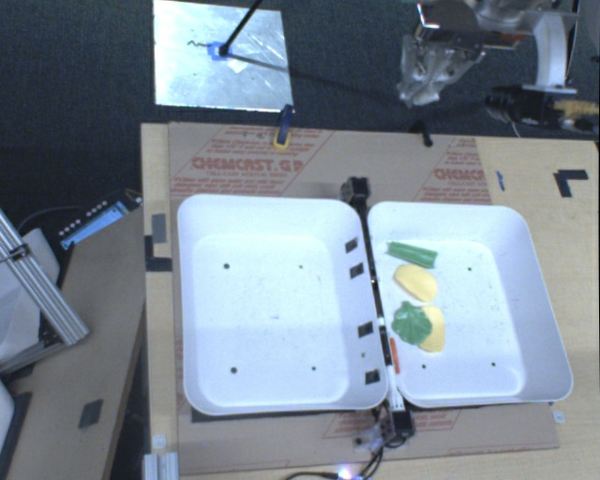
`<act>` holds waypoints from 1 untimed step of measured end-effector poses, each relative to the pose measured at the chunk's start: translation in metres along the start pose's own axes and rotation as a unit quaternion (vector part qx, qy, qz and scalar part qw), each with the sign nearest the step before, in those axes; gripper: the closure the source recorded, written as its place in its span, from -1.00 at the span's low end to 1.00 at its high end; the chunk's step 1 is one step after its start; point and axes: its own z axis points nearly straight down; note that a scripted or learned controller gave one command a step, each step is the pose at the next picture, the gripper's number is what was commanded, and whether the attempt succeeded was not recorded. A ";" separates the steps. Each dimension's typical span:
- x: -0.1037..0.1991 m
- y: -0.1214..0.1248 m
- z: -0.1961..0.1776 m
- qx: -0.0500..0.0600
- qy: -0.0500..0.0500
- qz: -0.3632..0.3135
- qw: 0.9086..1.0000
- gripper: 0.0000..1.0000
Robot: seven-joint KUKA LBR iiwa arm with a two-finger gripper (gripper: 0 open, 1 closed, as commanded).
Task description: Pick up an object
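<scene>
The gripper (424,86) hangs high beyond the bins, well apart from everything; its tip is blurred, so its state cannot be told. The right bin (525,281) holds a green oblong piece (412,253), a smooth yellow oval (415,281), and a leafy green piece (410,321) touching another yellow piece (434,331).

Your arm (525,19) enters at the upper right of the frame, held high near the top edge. Its gripper (424,89) hangs downward just below the wrist. You see the gripper's pale body, blurred, with nothing visible between its 2 fingers.
</scene>
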 end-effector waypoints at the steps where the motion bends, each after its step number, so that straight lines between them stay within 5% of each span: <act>1: -0.117 -0.038 -0.002 0.000 0.000 0.002 1.000 1.00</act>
